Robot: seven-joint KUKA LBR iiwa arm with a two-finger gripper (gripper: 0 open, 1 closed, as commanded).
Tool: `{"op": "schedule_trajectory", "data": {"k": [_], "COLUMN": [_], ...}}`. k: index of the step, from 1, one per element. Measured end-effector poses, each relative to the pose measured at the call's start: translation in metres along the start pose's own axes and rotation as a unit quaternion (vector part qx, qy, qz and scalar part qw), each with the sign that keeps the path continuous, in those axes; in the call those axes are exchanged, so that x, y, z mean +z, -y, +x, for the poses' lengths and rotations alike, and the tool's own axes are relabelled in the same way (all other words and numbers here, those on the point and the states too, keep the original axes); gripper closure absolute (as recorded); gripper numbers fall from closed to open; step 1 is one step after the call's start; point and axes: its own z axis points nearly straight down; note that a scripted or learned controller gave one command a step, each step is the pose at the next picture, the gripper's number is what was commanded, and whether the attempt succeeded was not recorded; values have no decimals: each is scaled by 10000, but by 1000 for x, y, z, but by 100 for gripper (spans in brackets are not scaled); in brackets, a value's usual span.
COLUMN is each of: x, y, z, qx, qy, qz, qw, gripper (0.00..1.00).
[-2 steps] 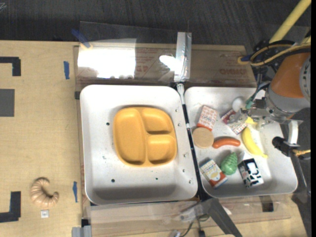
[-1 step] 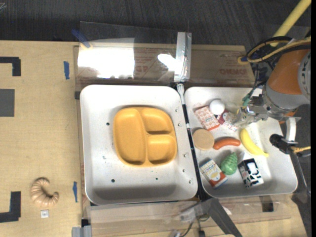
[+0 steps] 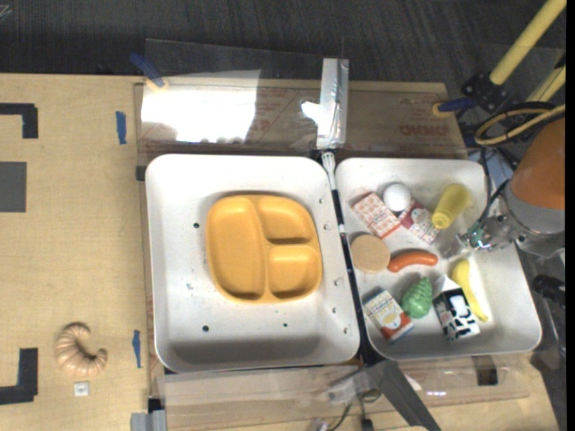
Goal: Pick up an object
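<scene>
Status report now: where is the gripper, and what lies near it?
Gripper over right bin's right side, nothing seen held. Banana just below it, yellow bottle just above-left. Items crowded; sausage nearby.

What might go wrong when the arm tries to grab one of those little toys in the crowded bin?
1. The right bin is crowded: the banana, the black-and-white box and the green toy lie close together, so the end effector could nudge neighbours or catch two at once.
2. The white ball and the sausage look rounded, so they might roll or slip away.
3. The yellow bottle lies near the bin's wall, which may block a clean approach.
</scene>
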Motion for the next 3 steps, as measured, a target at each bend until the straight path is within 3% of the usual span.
{"op": "schedule_trajectory", "data": {"k": [1, 2, 3], "x": [0, 0, -1], "y": [18, 0, -7], "z": [-8, -13, -1], "qx": [-355, 316, 244], "qy": [1, 5, -90], "qz": [-11, -4, -12], "qw": [9994, 9995, 9997], "gripper": [100, 100, 0]}}
